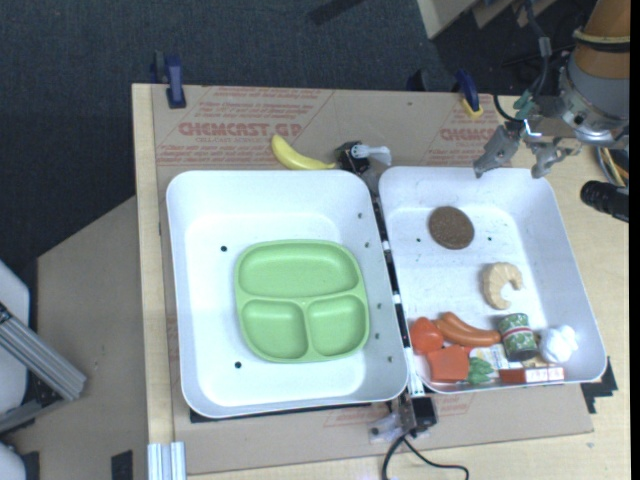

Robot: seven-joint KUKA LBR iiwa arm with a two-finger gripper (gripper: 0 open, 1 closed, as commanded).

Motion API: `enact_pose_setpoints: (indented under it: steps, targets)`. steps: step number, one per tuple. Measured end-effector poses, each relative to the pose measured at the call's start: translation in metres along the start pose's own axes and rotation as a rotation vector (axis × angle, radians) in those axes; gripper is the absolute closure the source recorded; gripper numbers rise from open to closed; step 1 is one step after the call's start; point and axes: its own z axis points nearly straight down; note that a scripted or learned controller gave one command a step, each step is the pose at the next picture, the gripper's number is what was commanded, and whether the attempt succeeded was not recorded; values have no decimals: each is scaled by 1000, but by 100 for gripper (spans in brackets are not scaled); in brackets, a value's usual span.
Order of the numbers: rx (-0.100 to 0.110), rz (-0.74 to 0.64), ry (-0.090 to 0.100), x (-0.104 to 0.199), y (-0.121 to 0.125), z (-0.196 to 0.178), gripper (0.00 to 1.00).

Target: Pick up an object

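Green plate (pixel 300 300) fills my left bin (pixel 195 228). In the right bin (pixel 570 258), the brown cookie (pixel 452 227) at twelve o'clock looks light, stiff; I'd pinch its edges. My hand (pixel 522 160) hovers open above.

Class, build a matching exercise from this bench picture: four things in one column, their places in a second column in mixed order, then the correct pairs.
Things:
1. green divided plastic tray
2. yellow toy banana
3. round brown patty
4. gripper

Places:
A. on the board behind the left bin
B. upper part of the right bin
C. middle of the left bin
D. above the right bin's far edge

Pairs: 1-C, 2-A, 3-B, 4-D
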Motion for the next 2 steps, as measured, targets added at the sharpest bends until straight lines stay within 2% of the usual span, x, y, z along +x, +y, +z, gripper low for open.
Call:
enact_pose_setpoints:
  steps: [1, 2]
  targets:
    - [11, -1, 3, -2, 18, 100, 0]
    - [-1, -3, -3, 16, 9, 184, 0]
